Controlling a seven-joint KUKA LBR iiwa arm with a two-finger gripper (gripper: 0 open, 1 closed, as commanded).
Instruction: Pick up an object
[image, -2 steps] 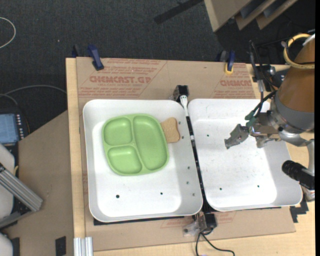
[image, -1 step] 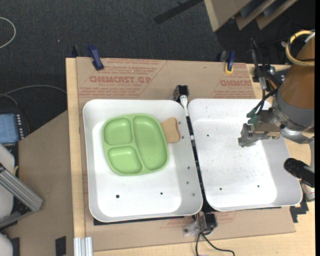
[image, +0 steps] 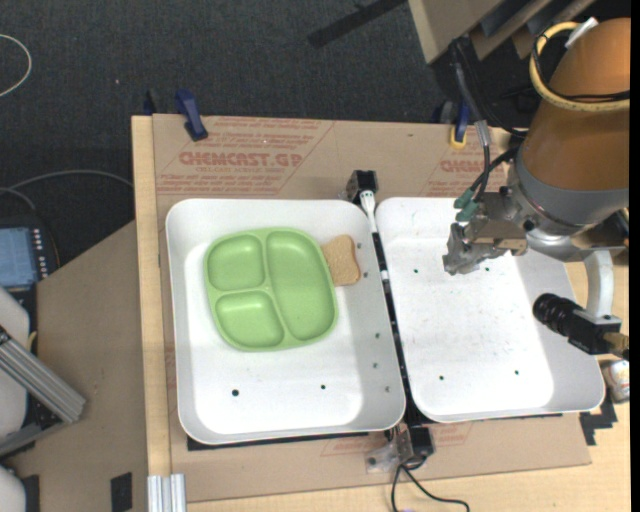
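Green plate (image: 270, 290) flat in left bin (image: 200, 400), tan sponge (image: 343, 260) touching its right rim, near divider. Gripper (image: 468, 255) hangs over right bin (image: 480, 380), upper part, well apart from both objects. Jaws: cannot tell if spread or pressed together; nothing seen between them. Likely needs move left to reach either object.

plate (image: 270, 290): matt green plastic | bins (image: 200, 380): smooth white plastic | bench (image: 160, 170): brown cardboard
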